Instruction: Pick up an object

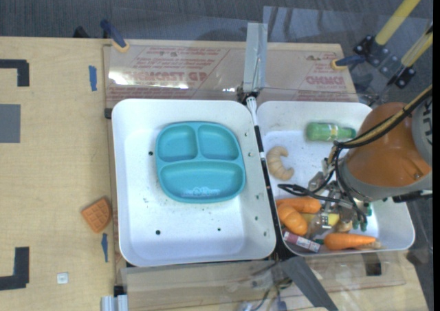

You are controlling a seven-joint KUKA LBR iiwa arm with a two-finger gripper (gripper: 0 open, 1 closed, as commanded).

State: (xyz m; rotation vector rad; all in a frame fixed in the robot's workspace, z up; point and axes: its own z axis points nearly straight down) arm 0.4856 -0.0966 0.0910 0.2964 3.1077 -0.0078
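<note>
My arm comes in over the right bin, its orange band hiding that bin's right-hand part. My jaws are down among the clutter near the front of this bin, wrapped in cables and metal fittings, and I cannot tell whether they are parted or closed, or whether anything sits between them.

Taking the right bin as the landmark: a green bottle lies on its side near the back wall. A pale croissant rests near the bin's left wall, about midway. Forward of it, an orange carrot lies just left of my jaws, with a rounder orange fruit touching it on the front side. A second carrot lies along the front wall, just below my jaws. A small tube with a red end lies beside it at the front-left corner.

Left of the right bin, touching it along the divider, sits the left bin, holding a teal divided plate. Further left, on the wooden bench, lies an orange waffle-patterned block.
</note>
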